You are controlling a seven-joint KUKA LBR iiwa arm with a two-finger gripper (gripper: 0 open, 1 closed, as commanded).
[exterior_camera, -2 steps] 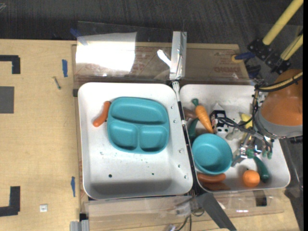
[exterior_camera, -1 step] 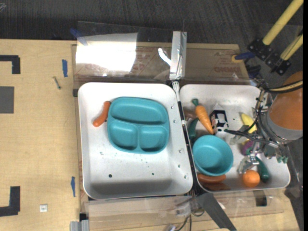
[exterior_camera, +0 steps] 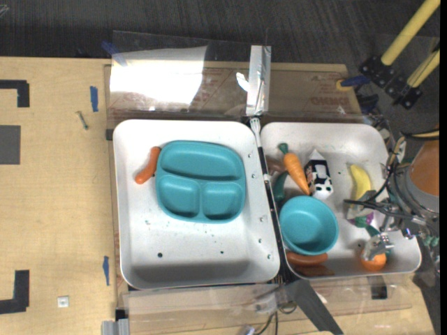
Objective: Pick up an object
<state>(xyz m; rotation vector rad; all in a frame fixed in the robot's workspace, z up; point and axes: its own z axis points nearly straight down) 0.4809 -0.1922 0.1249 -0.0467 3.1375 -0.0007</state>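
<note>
At the right bin's (exterior_camera: 328, 132) lower right corner, tool (exterior_camera: 380, 246) just above an orange object (exterior_camera: 375, 259), opening cannot be told

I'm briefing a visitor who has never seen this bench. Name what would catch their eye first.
The teal divided plate fills the middle of the left bin, with an orange sausage-like toy at its upper left edge. In the right bin, a teal bowl sits near the divider, a carrot above it and a banana toward the right.
</note>
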